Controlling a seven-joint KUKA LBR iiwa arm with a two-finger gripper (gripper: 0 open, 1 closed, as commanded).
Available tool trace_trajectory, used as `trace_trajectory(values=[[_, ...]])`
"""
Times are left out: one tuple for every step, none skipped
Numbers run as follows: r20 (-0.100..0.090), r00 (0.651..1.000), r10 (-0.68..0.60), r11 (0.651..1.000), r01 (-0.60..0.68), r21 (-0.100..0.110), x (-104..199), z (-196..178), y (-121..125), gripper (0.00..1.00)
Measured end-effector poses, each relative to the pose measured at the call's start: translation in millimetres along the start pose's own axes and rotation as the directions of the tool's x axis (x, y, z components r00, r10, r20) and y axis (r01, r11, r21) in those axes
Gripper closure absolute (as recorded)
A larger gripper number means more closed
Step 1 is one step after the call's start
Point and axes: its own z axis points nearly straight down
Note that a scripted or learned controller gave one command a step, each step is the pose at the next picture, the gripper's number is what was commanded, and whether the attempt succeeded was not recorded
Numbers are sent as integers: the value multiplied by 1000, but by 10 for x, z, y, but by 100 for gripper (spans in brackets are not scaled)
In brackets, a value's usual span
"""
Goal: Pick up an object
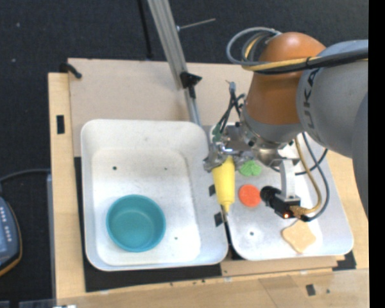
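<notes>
Nearest the camera, a tan bread-like piece (299,237) lies by the front edge of the right bin (337,233). Behind it, toward the bin's middle, sits a round orange object (248,195), and just beyond that a small green object (249,169) partly tucked under the arm (321,88). A yellow, corn-shaped object (224,183) hangs upright along the right bin's left edge, its upper end at the gripper (222,154), which sits over the seam between the bins; whether the gripper truly clasps it, I cannot tell. A small black device with a red light (281,201) dangles by cables just right of the orange object. In the left bin (141,140), a teal bowl (136,222) rests upright near the front left corner. A slanted metal rail (170,40) crosses the bench's back edge.
</notes>
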Motion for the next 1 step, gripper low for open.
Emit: trace_trajectory(values=[[1,1000,1,1000,-1,5,539,181,-39,100]])
